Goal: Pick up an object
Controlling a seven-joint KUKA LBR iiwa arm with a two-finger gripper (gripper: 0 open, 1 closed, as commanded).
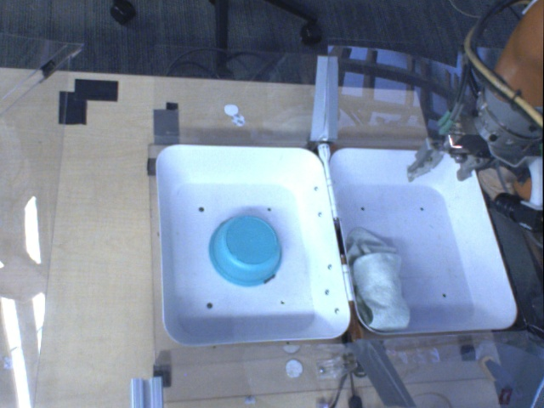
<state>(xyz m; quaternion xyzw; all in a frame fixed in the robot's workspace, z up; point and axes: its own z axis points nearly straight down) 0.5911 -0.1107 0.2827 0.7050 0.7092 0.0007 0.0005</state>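
Observation:
A blue bowl (246, 250) lies upside down near the middle of the left bin (183, 219). A crumpled pale cloth (377, 280) rests against the left wall of the right bin (459, 228), toward its front. My gripper (441, 166) hangs over the right bin's back right part, well away from the cloth and the bowl. Its two fingers (418, 167) are spread apart with nothing between them.
A metal divider post (324, 109) rises behind the seam between the bins. Cables (476, 49) loop around the arm's wrist at the upper right. An office chair base (217, 2) stands on the floor beyond the bench.

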